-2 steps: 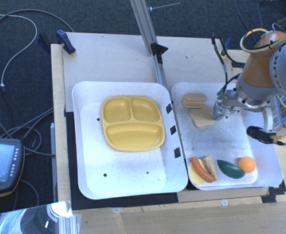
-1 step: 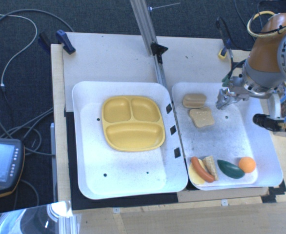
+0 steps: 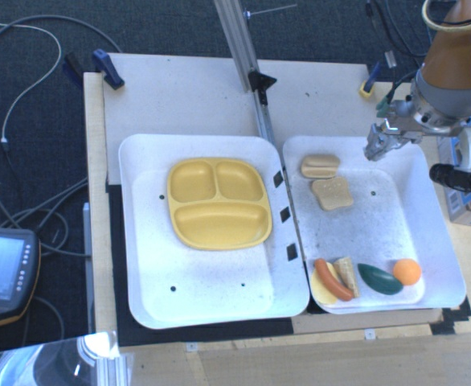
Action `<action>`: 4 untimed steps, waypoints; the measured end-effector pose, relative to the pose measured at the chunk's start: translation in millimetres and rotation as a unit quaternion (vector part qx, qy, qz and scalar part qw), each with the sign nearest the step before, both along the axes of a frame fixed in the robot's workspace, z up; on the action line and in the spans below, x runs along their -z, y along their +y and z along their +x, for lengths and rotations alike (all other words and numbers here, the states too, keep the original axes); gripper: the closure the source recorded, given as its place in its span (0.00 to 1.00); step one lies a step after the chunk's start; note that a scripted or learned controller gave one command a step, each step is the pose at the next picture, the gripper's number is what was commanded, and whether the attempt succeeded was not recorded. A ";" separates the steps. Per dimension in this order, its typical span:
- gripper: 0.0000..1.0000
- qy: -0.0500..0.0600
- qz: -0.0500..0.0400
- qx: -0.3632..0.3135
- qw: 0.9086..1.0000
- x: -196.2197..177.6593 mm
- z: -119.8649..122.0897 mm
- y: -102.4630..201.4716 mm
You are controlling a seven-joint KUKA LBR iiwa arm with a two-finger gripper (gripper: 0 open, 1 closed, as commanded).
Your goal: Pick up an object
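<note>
The hand [image 3: 378, 145] hangs over the far right corner of the right bin [image 3: 428, 215], at the end of the grey arm [image 3: 452, 63] that reaches in from the right. It is small and seen from above at a slant, so I cannot tell how far it is open, and nothing shows in its grip.

The task leaves the choice of object free. The nearest candidates are a tan bun-shaped piece [image 3: 320, 166] and a flat bread slice [image 3: 332, 192] just beside it, both near the far left of the right bin. At the bin's near edge lie a hot dog [image 3: 333, 281], a pale wedge-shaped piece [image 3: 347, 273] against it, a dark green vegetable [image 3: 378, 278] and an orange ball [image 3: 407, 271], packed closely in a row. The left bin [image 3: 139, 215] holds a yellow divided plate [image 3: 218, 202].

The step in hand looks like the approach, with no object yet reached. To do it well, I would go for the bun-shaped piece: it is close, thick enough to give purchase, and clear on its far side. The hand should centre over it, line up across its short width, and come straight down so that it does not nudge the slice. The flat slice would likely be hard to pinch off the bin floor, and the crowded row by the near edge risks catching two things at once
</note>
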State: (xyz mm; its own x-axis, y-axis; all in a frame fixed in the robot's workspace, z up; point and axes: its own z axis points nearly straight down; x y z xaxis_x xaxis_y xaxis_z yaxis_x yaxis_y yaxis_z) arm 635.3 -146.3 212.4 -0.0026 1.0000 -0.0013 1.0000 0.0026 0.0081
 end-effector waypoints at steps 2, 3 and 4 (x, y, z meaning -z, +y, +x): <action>1.00 0.002 0.001 -0.002 1.000 -54.8 17.6 58.2; 1.00 0.002 0.001 -0.002 1.000 -54.1 27.9 105.3; 1.00 0.003 0.002 -0.002 1.000 -55.3 32.8 160.1</action>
State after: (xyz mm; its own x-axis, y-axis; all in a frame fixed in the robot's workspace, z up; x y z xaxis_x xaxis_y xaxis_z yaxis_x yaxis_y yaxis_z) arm 668.0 13.8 267.7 -0.0065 1.0000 0.0018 1.0000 0.0065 0.0030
